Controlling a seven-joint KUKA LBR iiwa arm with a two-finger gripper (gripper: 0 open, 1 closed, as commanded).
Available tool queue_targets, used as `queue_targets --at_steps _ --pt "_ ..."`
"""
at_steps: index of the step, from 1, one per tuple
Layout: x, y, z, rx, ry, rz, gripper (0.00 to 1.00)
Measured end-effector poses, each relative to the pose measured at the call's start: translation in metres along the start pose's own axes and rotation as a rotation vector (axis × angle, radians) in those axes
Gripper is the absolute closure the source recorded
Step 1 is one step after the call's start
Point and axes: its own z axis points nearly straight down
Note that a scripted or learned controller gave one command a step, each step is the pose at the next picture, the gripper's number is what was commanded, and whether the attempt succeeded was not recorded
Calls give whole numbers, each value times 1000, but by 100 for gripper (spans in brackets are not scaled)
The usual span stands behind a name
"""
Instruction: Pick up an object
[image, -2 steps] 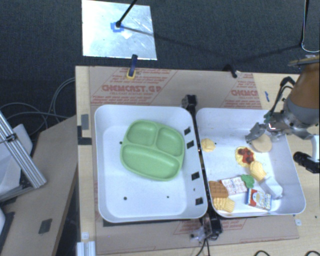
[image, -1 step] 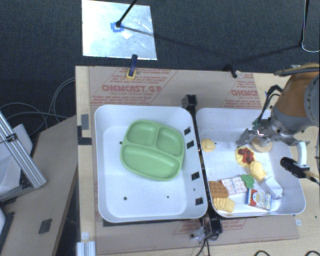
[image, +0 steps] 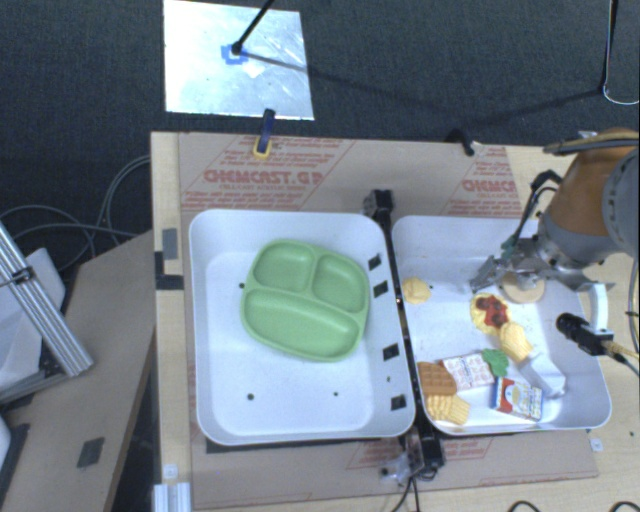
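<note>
Even, fairly bright overhead light falls across the surface (image: 330, 165), leaving the two white bins close to washed out; the left bin (image: 215, 300) and right bin (image: 440, 250) show only faint, soft shading along their inner walls. A reflective sheet (image: 200, 60) at the top glares pale blue-white, with a thin dark line and its shadow crossing it. The dark floor (image: 80, 90) around the bench reads grainy and underexposed. Shadows under the green tray (image: 300, 300) are slight and diffuse. Detail is soft overall, with small items in the right bin smeared and lettering on the cardboard slightly fuzzy. The arm (image: 595, 200) at right looks mildly blurred.
</note>
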Motion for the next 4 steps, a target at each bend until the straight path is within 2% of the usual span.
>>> queue_targets --at_steps 1,3,4 --pt "1 0 -9 -1 1 -2 100" --pt "9 10 -136 7 5 1 100" --pt "9 11 -133 11 5 1 100"
